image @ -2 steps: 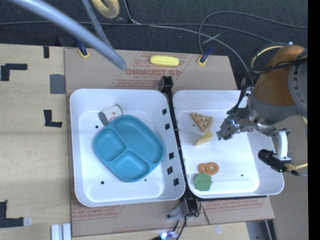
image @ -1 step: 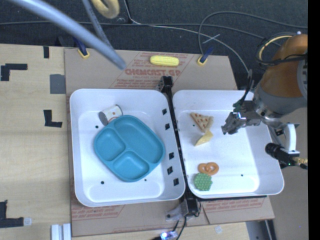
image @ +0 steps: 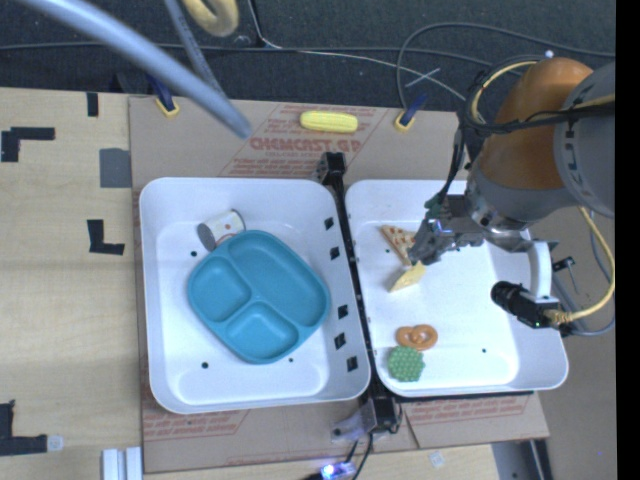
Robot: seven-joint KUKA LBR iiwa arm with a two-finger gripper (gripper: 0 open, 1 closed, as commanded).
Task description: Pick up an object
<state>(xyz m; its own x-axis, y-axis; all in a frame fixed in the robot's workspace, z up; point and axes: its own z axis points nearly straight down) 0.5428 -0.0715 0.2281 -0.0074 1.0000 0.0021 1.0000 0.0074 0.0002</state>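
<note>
From the fixed camera above the bench, two shallow white bins are seen side by side on a brown cardboard sheet. The left bin is occupied by a blue divided tray with three compartments, lying flat and turned at an angle. Just beyond the tray's upper left corner, a small grey and white object is seen against the bin floor; what it is cannot be told.

In the right bin, four small things are seen. A waffle-like brown piece lies near the upper left, and a pale yellow wedge lies just below it. Toward the bin's front, an orange pretzel-shaped toy is placed, and a green round knobbly toy is touching it on its lower side.

The grey arm with its orange band is extended in from the right over the right bin. The gripper is lowered between the waffle-like piece and the pale wedge, very near both. Whether the fingers are spread or closed cannot be told, and nothing is seen clearly between them.

Beyond the bins, a yellow banana-shaped toy lies on the cardboard.
</note>
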